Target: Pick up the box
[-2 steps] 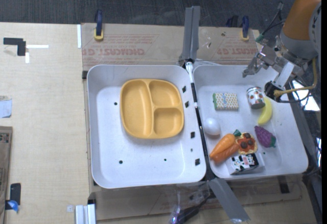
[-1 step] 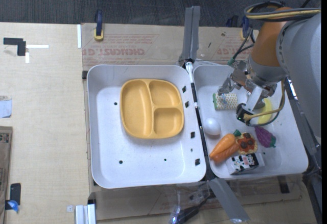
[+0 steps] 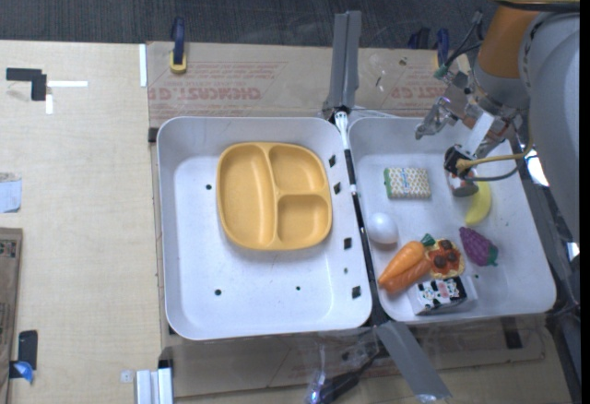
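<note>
The box [image 3: 441,294] is small and flat, white with black printing on its face, but the printing is too small to read. It lies in the lower right of the frame, near the bottom wall of the right bin [image 3: 516,296]. A red and orange toy piece with dark spots [image 3: 446,258] touches its upper side, and a carrot [image 3: 402,266] lies just beside it on the left. Further up in the same bin are a white egg [image 3: 381,228], a purple bunch of grapes [image 3: 478,245], a yellow banana [image 3: 478,204] and a pale green patterned block [image 3: 407,182]. The gripper [image 3: 433,122] hangs over the upper part of this bin, well apart from the box, and whether it is apart or together cannot be told. The left bin [image 3: 184,236] holds a yellow divided plate [image 3: 275,195]. The cardboard [image 3: 221,84] behind the bins has red letters, upside down and not clearly readable.
</note>
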### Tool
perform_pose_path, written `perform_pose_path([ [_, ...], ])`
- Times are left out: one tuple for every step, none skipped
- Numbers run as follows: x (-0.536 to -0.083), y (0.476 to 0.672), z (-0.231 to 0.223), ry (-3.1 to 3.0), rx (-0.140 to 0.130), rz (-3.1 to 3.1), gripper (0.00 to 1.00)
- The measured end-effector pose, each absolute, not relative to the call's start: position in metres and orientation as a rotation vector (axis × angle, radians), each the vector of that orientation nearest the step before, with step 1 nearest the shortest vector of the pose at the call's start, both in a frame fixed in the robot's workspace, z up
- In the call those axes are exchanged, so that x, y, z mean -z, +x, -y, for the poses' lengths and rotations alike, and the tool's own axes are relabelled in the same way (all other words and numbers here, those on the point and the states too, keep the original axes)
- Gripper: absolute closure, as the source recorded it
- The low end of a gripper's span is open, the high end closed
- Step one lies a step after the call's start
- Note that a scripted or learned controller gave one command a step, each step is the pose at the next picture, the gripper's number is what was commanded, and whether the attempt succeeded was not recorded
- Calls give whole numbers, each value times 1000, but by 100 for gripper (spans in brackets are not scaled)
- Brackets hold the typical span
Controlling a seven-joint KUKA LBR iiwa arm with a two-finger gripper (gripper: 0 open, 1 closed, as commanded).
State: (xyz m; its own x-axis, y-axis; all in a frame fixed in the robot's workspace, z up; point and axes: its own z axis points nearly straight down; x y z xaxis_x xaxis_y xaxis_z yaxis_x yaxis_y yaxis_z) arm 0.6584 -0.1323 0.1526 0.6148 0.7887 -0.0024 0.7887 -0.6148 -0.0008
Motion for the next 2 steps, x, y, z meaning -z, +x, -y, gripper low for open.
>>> perform_pose_path([
  [-91, 656, 119, 2808, 4, -1412, 0],
  [-91, 658, 98, 2794, 5, -1438, 0],
])
